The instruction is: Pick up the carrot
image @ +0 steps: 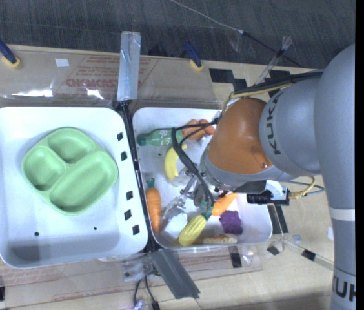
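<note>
Two white bins sit side by side on the bench, and the work is all in the right bin (259, 234), where the arm reaches in. The carrot (153, 205) lies on the bin floor close to the left wall, lengthwise, with its green top toward the far end. Nothing is touching it, so the pick is not yet made.

The tool (188, 202) hangs low over the middle of this bin, just to the right of the carrot and among other toy food: a banana (171, 163), a corn cob (192, 229), a purple bunch of grapes (232, 222), and a small orange piece (224, 203) beside the metal parts. Whether its fingers are wide or closed cannot be told here; the metal is a tangle of glints against the white floor, and nothing can be seen held between them.

The left bin (8, 192) holds a green divided plate (70, 168).

By my judgement, the reach is largely done, but the tool must shift left over the carrot, then close and lift.
</note>
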### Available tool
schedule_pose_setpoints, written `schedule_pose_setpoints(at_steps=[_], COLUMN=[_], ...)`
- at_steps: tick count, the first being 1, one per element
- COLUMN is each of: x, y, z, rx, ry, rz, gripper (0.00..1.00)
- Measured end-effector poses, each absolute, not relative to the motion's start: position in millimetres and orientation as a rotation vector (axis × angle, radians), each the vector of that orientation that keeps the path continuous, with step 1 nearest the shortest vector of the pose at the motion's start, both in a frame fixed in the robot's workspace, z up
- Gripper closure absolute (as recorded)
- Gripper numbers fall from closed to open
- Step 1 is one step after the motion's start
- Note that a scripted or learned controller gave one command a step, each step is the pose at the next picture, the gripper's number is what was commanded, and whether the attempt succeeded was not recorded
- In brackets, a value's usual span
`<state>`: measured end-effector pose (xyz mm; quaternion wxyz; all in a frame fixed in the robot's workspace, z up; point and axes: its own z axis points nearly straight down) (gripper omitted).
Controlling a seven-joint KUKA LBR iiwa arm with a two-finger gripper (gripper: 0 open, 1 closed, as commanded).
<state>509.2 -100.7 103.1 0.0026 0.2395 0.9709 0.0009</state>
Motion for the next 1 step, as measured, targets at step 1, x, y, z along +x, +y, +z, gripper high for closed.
schedule_pose_setpoints(at_steps=[1], x=[477.1], y=[-164.4], z=[141.2], rx=[0.954], ry=[2.991], rz=[-0.001], gripper=[0.00])
